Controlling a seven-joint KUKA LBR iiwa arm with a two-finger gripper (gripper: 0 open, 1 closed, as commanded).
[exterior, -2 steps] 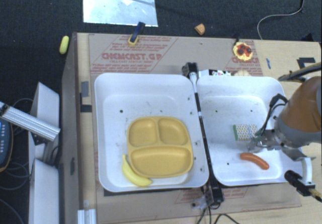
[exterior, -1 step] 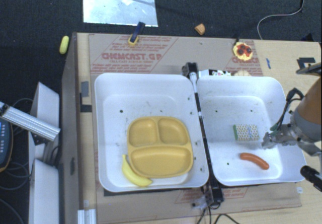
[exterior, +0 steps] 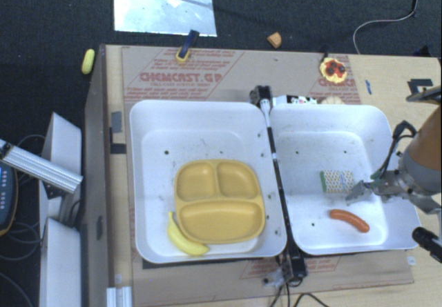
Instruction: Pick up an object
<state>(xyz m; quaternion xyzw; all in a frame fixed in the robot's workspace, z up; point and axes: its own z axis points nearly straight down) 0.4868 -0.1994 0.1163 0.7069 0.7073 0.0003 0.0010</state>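
- The arm (exterior: 421, 161) reaches in from the right edge, and the hand (exterior: 364, 190) sits low over the right bin (exterior: 304, 126), on its right side.
- The hand's dark tips point left toward the small patterned block (exterior: 337, 180); they look just beside it, though whether they touch it is too fine to tell.
- How wide the hand stands? Cannot tell; the tips blur into one dark shape at this slant.
- Candidates in the right bin: the patterned block near the middle, and an orange sausage (exterior: 349, 220) lying just nearer, below the hand.
- Over in the left bin (exterior: 148, 161): a yellow divided tray (exterior: 219, 200) with a banana (exterior: 183, 238) tucked against its near-left corner, well apart from the hand.
- Progress call: nothing sits between the tips, nothing is lifted, both right-bin items rest flat on the bin floor.
- So the approach looks made; the closing on an object and the lift are not yet done.
- Likeliest target, by my read, is the block or the sausage.
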